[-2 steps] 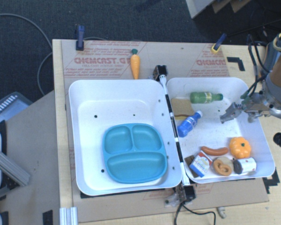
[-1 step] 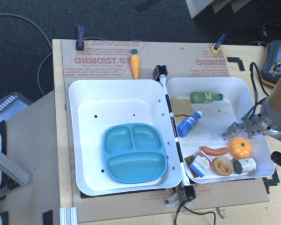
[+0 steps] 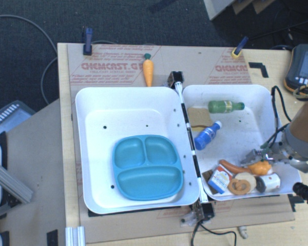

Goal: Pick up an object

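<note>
One gripper (image 3: 261, 157) is seen from the camera view low in the right bin (image 3: 256, 94), directly over an orange object (image 3: 260, 167); whether it is gripped cannot be told. That object lies just below the tool, touching a sausage (image 3: 230, 166) running leftward. Counted there: two bottles, green (image 3: 226, 106) and blue (image 3: 207, 135). One blue tray (image 3: 147, 166) sits in the left bin (image 3: 92, 117); one carrot (image 3: 148, 71) lies on the bench.

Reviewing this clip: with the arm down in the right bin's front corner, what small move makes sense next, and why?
Probably a short straight descent onto the orange object. The gripper sits right over it in the right bin, amid a tight cluster with the hot dog and donut, so sideways motion risks shoving them. Whether anything is gripped can't be seen.
</note>
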